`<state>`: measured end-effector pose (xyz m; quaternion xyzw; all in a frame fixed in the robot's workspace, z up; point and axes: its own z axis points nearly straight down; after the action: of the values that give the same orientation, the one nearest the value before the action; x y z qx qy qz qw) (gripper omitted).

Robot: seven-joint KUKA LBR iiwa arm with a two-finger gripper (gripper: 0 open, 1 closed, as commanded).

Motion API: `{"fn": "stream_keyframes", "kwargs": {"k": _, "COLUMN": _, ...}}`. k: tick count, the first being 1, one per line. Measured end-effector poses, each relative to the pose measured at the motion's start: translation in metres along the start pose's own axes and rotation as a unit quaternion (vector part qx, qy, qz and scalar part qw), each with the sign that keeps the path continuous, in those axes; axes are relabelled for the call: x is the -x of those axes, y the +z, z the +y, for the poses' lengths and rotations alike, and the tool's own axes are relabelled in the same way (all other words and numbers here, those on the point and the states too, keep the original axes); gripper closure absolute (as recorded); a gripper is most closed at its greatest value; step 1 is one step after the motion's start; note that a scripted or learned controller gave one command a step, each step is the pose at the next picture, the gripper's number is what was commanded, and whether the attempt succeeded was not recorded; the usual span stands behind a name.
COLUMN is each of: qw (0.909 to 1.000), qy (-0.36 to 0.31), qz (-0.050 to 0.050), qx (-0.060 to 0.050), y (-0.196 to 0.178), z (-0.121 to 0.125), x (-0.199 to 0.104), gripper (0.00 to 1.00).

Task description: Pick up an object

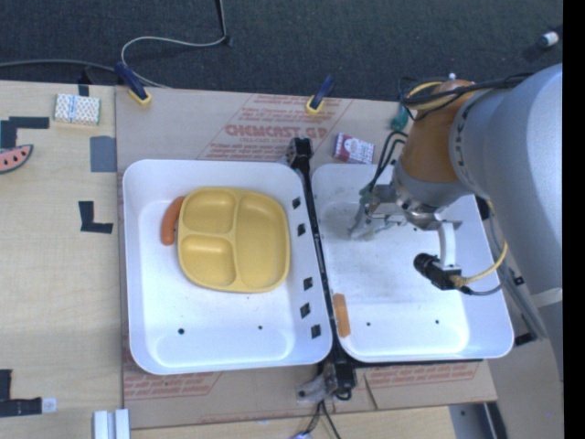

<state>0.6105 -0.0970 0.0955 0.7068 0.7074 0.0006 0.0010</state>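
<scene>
Arm: the grey arm (512, 144) comes in from the right side, with its orange band (430, 149) above the wrist, and it leans over the right bin.
End effector: the end effector (366, 227) is low over the upper left part of the right bin (411, 323), close to the bin floor. Nothing is seen between its fingers. How wide they stand I cannot tell, because the metal parts are small and blurred.
Left bin: the left bin (219, 337) holds a yellow plate (233, 239) with three compartments, lying flat in the upper half of the bin.
Orange object, left: a small orange object (168, 222) lies at the left edge of the yellow plate, partly under it or touching it; which one, I cannot tell.
Orange object, right: a second small orange piece (341, 314) lies at the left wall of the right bin, near the divider between the two bins, well apart from the end effector.
Small packet: a red and white packet (352, 148) lies on the cardboard sheet (265, 126) behind the right bin, outside the bins.
Clips: two yellow and blue clips (132, 82) hold the back edge of the cardboard.
Worktop: the wooden worktop (55, 245) carries black tape marks and a small checked square (77, 109) at the left.
</scene>
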Motion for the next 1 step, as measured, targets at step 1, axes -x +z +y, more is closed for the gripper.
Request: {"fn": "stream_keyframes", "kwargs": {"k": 1, "qw": 1.0000, "qy": -0.001, "qz": 0.001, "qx": -0.001, "y": -0.0091, "z": -0.0002, "x": -0.0007, "gripper": 1.00}}
